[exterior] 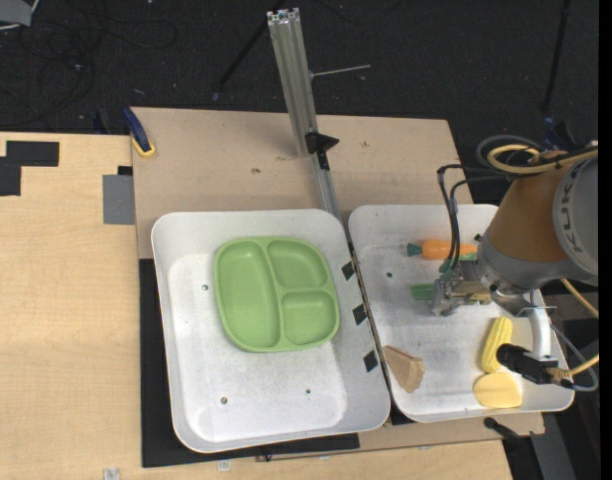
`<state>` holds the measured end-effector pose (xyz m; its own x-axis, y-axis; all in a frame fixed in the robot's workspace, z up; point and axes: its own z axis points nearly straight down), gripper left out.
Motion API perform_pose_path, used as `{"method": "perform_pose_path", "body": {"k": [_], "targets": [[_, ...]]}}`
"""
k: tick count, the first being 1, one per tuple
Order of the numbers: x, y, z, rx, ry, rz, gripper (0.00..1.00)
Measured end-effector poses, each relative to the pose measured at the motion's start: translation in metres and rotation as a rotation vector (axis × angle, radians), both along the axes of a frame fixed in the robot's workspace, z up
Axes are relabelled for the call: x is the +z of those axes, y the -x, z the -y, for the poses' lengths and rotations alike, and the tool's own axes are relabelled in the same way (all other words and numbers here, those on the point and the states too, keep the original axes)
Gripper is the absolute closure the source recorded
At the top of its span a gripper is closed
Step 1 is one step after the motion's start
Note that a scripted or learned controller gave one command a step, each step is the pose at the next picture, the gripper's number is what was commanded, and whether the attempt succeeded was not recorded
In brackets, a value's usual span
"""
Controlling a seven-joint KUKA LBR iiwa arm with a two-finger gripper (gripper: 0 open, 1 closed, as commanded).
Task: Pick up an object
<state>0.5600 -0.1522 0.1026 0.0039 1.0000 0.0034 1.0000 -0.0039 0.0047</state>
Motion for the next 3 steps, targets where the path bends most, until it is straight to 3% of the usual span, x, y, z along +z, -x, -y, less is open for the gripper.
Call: {"method": "perform_pose_path", "body": {"k": [2, 3], "targets": [[0.104, 0.005, -0.006, 0.005, 0.003, -0.005, 1.0], [0.107, 0.01, -0.049, 0.006, 0.002, -0.008, 1.0]]}}
